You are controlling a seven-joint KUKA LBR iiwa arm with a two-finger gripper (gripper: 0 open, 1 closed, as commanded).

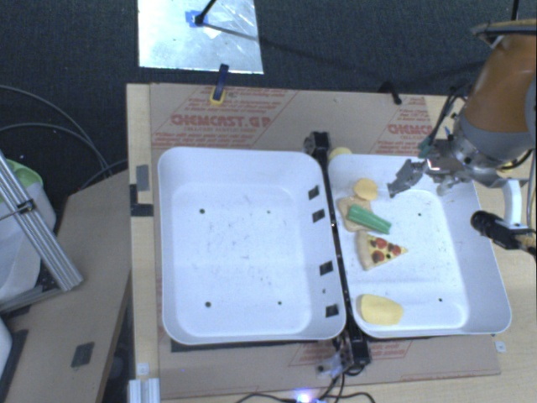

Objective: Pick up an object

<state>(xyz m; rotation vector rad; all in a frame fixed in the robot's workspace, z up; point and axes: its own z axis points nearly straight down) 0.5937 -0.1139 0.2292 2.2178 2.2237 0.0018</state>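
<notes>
Nearest the camera, a yellow oval toy [381,310] lies at six o'clock in my right white bin [470,313]. At my jaws' [404,180] seven o'clock sit a green stick [368,218] and pizza slice [380,250]. Whether my jaws are parted, I cannot tell; nothing looks lifted yet.

Lit evenly and fairly brightly from overhead, with little contrast across the bench [277,112]. Washed near to pure white on the two bins, left bin [243,242] and right bin [445,250], so their floors lose most texture. Only faint, soft shadows along the inner bin walls and under the arm [503,82] at the right bin's far edge. Strong glare on the metal sheet [200,23] beyond the bench's far edge. Dark and grainy on the surrounding carpet. Soft overall, low in resolution, with small items slightly blurred.
</notes>
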